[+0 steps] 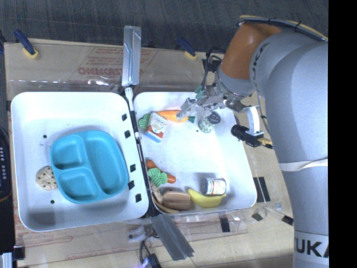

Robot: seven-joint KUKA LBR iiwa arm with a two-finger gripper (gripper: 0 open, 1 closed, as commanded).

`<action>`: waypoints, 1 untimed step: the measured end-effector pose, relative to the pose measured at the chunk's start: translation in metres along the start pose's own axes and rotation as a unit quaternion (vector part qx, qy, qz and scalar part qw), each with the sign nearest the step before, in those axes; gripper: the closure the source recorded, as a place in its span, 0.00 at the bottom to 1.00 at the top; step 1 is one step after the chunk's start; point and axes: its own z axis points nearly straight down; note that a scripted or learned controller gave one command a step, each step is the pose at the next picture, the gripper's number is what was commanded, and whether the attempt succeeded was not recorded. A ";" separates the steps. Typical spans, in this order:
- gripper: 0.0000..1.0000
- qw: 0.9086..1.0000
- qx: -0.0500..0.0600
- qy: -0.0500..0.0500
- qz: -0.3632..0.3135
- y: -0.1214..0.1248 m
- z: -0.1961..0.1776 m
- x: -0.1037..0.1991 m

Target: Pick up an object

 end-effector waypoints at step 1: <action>0.00 0.998 -0.003 -0.002 -0.068 -0.075 0.051 -0.001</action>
